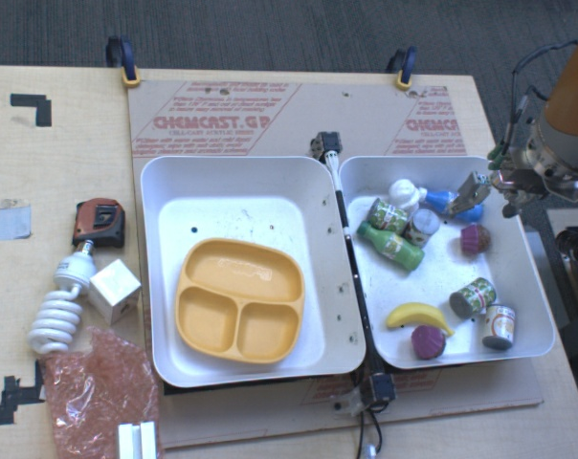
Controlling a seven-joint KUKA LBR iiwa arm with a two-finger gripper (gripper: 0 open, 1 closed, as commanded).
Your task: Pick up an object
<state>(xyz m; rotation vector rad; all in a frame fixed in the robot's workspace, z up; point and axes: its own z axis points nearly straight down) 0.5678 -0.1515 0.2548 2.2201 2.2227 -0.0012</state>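
Objects are lying scattered in the right white plastic bin (pixel 538 285), and none is sitting between the claw's fingers. The claw (pixel 473 194) is hanging over that bin's far right part, reaching in from the right; whether it is spread or pressed together, I cannot tell, since it is showing as a small grey shape. Relative to the claw, the blue plastic piece (pixel 444 200) is lying just beside its tip toward the left, with the round white knob (pixel 403 193) further left. The small purple ball (pixel 475 241) is resting near the claw on the side toward the camera. The yellow plastic banana (pixel 418 316) is lying well apart from the claw, its long axis running left to right. Judging from this, the blue piece is looking like the nearest candidate.
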